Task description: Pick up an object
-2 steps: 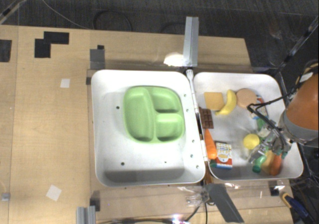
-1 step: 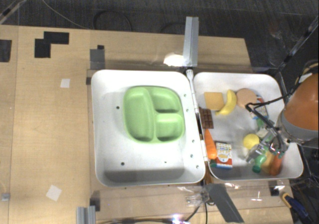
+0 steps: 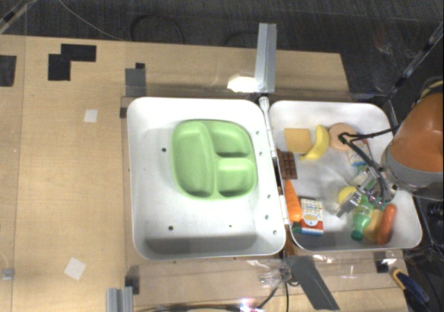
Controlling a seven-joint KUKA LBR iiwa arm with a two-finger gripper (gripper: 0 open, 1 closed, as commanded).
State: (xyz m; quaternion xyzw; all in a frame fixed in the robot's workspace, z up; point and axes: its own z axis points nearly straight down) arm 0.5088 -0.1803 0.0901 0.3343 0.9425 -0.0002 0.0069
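I cannot tell how my jaws stand; my gripper [image 3: 357, 197] hangs low in the right bin [image 3: 402, 234], over a small yellow piece [image 3: 346, 194] and just above a green bottle [image 3: 360, 223]. An orange sausage [image 3: 386, 223] lies beside it. The green divided tray [image 3: 212, 158] sits in the left bin [image 3: 149, 234].

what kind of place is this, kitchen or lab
Most likely a robotics lab bench, not a kitchen: two shallow white bins sit on a wooden bench, toy-like food such as a small yellow banana fills one, and a grey robot arm reaches in.
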